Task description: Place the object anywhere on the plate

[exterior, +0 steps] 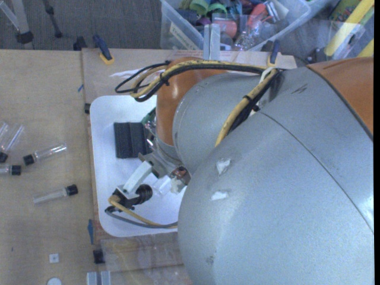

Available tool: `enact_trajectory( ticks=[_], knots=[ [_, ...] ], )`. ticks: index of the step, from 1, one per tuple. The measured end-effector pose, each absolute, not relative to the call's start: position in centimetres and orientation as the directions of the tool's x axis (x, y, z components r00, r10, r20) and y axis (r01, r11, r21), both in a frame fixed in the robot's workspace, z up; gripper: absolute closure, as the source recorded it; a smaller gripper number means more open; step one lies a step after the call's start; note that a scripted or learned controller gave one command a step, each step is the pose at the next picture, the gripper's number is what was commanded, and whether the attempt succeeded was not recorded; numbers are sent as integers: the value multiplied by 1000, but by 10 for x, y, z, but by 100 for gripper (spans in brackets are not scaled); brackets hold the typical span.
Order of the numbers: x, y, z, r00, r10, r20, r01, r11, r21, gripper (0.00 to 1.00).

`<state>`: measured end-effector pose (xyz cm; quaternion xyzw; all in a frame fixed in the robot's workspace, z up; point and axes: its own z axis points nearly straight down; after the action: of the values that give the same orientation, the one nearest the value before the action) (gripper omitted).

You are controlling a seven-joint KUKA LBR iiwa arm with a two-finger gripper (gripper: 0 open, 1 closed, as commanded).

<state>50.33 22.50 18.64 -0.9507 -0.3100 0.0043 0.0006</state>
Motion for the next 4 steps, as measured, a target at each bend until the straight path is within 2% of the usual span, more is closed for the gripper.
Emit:
enact_trajectory(
  ticks=[1,2,3,4],
  knots=[
    [477,224,113,420,908,-5,907,-420,-8,100],
    [479,177,174,104,995,-2,995,-104,-2,100],
    [479,182,380,98,995,-2,995,-98,-2,100],
    [478,220,299,394,919,-5,919,-394,-6,100]
  ],
)
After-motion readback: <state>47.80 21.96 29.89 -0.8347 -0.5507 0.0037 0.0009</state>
